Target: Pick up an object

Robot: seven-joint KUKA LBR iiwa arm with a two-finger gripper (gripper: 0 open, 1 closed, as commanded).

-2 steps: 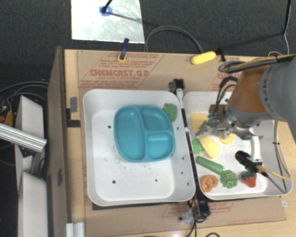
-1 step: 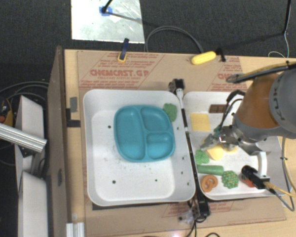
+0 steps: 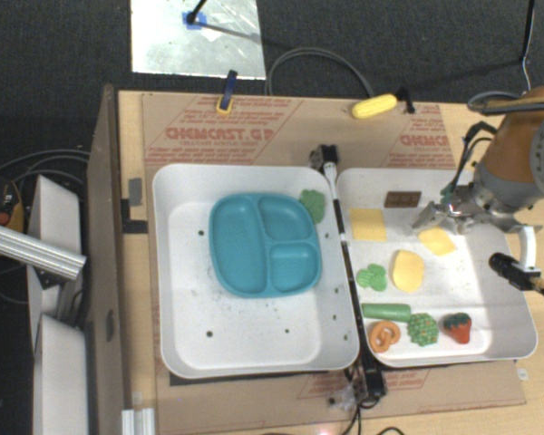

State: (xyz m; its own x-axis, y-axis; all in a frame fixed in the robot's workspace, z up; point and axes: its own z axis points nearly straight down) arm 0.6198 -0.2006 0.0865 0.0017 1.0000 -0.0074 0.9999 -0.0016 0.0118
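The right bin holds several toy foods: a brown rectangle, a yellow square, a yellow wedge, a yellow oval, a small green piece, a green cucumber, an orange ring, a broccoli and a red strawberry. My gripper hovers at the far right of this bin, just behind the yellow wedge. It is open, its fingers spread, and nothing sits between them.
The left bin carries a blue divided plate and a green leafy piece by the divider. A yellow banana-like object lies on the cardboard behind the bins. A black part of the arm overhangs the right bin's right side.
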